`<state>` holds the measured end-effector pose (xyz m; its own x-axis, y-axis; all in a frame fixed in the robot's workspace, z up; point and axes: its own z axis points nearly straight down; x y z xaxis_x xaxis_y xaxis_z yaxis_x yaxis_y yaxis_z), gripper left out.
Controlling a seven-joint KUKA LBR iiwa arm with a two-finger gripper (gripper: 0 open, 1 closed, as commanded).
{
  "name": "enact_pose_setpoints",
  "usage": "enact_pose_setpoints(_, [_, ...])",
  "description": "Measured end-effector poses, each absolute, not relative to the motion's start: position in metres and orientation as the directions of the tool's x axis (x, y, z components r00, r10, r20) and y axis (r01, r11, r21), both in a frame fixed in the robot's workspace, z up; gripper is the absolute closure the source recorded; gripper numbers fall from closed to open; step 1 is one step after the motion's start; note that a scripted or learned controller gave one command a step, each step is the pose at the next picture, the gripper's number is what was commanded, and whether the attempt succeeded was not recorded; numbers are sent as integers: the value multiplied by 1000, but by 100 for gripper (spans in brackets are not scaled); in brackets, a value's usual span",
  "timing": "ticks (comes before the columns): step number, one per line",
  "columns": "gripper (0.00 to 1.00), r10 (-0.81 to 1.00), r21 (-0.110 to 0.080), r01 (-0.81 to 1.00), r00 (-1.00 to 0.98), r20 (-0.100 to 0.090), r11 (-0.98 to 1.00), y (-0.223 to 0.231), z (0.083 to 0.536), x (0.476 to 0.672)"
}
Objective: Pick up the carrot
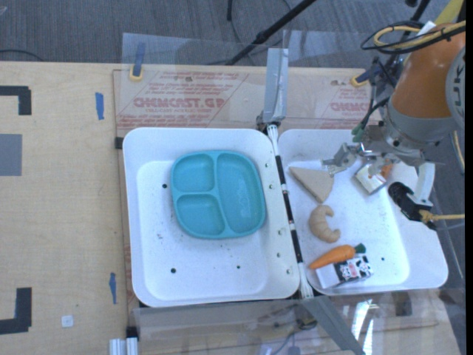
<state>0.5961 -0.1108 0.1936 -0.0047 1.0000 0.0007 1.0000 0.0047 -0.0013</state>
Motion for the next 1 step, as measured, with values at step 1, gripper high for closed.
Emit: enact_pose_setpoints(1, [0, 1000, -1, 1000, 14, 0, -14, -107, 140, 493])
